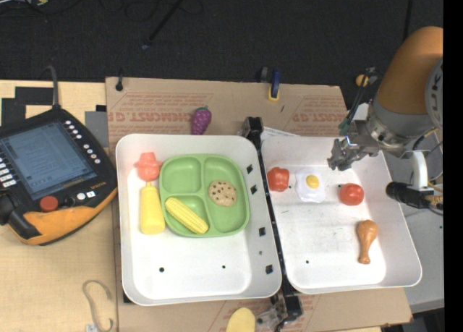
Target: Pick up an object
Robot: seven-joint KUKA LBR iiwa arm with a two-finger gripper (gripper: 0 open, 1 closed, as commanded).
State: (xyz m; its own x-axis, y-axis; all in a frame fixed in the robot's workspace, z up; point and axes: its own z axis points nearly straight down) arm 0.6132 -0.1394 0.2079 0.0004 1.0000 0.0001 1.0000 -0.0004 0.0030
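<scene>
Gripper: our gripper (342, 158) hangs over the back edge of the right bin (394, 269), above the tomato; we see nothing held in it, and how far it is open we cannot tell from this slant.
Nearest object: the red tomato (351, 194) lies just below and a little right of the gripper, apart from it, on the bin floor.
How it handles: we judge it a light, hard plastic toy, round and smooth (so it may roll or squirt out of a pinch that is off centre).
Where to grip: across its widest middle, coming straight down.
Fried egg: the fried egg (312, 185) lies just left of the tomato, flat and thin; we think it a poor choice, with little to pinch.
Second red piece: another red toy (278, 179) sits near the bin's left wall, beside the egg.
Drumstick: the chicken drumstick (366, 239) lies nearer the front of the right bin, well apart from the gripper; its narrow bone end looks easy to close on.
Left bin: the left bin (188, 273) holds a green tray (202, 171) with a corn cob (187, 215) and a cookie (222, 193), plus a yellow bottle (150, 209) beside it (all far from our reach now).
Risk: the tomato slipping sideways.
</scene>
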